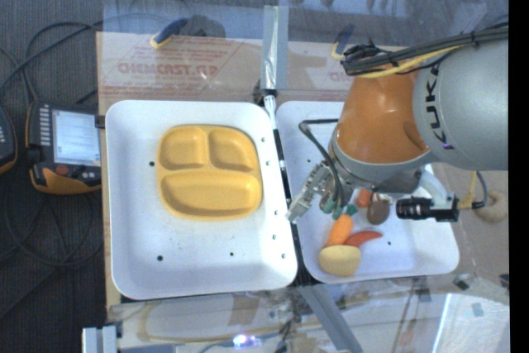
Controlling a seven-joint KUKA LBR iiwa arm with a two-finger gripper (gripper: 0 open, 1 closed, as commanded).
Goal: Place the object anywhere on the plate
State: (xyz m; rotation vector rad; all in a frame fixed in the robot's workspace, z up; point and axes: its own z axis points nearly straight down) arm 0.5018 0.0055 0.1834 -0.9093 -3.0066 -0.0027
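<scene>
Pincer (pixel 307 196), fingers' state unclear, above right bin (pixel 430 260) with four food items; one yellow plate (pixel 210 171).

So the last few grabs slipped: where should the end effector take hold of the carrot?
Grip the carrot across its middle, coming straight down from above. It lies tilted, narrow across and long, so the sides give the fingers something to close on. The potato and red pepper crowd its lower end, so stay higher up.

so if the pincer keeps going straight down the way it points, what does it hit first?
Probably the carrot, just below the pincer in the right bin; the potato lies beyond it. Depth is unclear from this slanted view.
</scene>
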